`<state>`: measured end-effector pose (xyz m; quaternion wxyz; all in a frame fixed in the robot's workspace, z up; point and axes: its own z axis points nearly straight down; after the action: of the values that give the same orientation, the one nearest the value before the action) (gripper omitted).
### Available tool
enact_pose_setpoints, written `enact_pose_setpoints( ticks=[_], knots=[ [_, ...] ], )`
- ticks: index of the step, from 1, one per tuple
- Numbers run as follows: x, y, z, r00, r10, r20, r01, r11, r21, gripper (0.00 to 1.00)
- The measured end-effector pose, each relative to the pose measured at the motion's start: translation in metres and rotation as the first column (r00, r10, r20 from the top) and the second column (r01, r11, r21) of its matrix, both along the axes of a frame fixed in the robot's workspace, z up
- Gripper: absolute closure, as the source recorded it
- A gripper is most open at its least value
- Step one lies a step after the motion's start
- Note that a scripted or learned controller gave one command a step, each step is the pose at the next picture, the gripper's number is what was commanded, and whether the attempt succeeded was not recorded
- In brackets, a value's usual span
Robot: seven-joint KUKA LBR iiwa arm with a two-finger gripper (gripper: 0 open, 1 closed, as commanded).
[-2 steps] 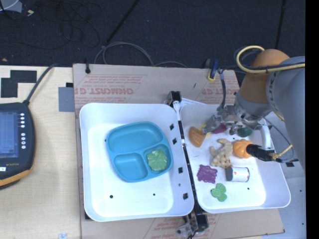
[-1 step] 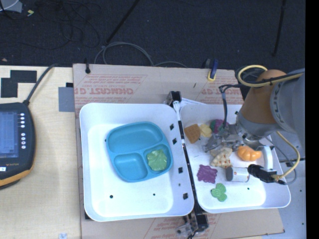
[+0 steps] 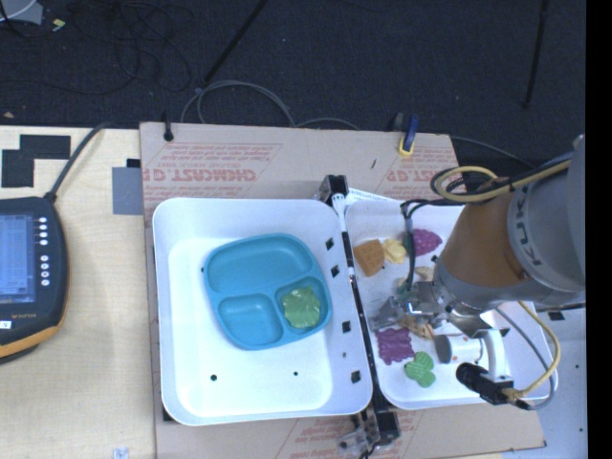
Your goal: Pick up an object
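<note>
Camera view: gripper hangs low in the right bin, apparently just above the purple object; its grasp state is unclear.

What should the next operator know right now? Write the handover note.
Hand: low in the right bin, among the small items; grip state not readable, nothing seen held.
Right bin: orange piece, yellow piece, two purple pieces, green piece.
Left bin: blue divided tray with a green item in one compartment.
Done: no pick confirmed.
Left: grasp and lift one object.
</note>
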<state>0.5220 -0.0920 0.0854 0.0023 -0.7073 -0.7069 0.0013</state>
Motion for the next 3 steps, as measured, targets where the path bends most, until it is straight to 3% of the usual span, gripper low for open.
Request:
enact_pose_setpoints(
  ticks=[1,2,3],
  knots=[
    [-0.024,-0.002,0.0,1.0,0.0,0.004,0.0,1.0,-0.001,0.0],
    [0.064,-0.02,-0.001,1.0,0.002,0.004,-0.002,1.0,-0.002,0.0],
    [0.122,0.01,-0.002,1.0,0.001,-0.01,-0.001,1.0,0.001,0.0]
  ],
)
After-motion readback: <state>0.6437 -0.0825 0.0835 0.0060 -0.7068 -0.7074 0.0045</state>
